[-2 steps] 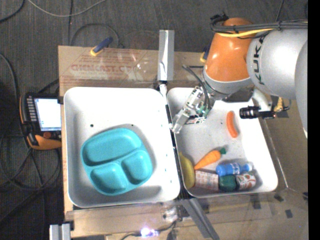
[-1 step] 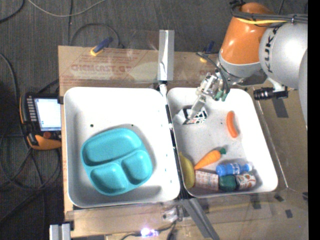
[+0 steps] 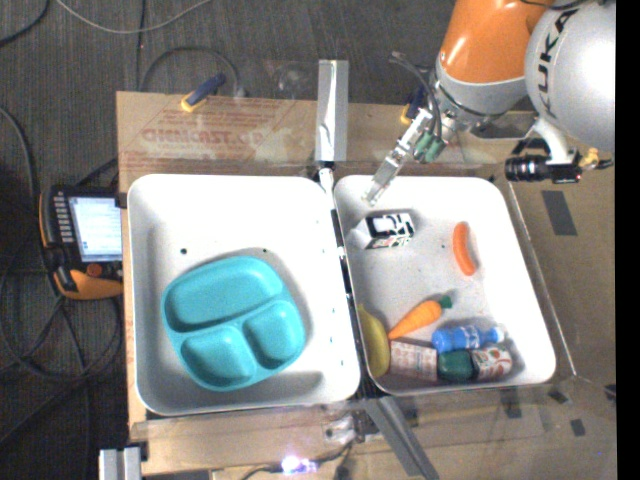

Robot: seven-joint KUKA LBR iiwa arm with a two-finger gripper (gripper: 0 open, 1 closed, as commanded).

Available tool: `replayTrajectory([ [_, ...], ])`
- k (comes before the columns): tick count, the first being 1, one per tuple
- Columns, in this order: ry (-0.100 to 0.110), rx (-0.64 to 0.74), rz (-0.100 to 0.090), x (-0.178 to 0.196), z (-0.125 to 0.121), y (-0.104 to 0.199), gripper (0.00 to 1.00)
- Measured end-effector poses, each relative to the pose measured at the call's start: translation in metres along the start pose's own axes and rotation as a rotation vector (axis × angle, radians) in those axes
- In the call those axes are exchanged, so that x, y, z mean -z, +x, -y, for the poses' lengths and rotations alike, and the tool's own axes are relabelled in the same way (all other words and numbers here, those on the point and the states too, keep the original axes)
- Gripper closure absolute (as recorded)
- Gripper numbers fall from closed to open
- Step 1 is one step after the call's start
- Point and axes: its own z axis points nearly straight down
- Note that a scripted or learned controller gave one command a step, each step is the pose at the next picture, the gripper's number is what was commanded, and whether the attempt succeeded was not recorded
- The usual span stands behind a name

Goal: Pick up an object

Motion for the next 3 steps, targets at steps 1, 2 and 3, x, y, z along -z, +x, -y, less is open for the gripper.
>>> replayTrajectory([
  [1,0.003,0.138,-0.001,-0.092,-0.013,0.027,0.0],
  [2,0.003,0.135,0.001,-0.05,0.072,0.004,0.0],
  [3,0.003,0.191,0.0,-0.119,0.116,-0.023,0.0],
])
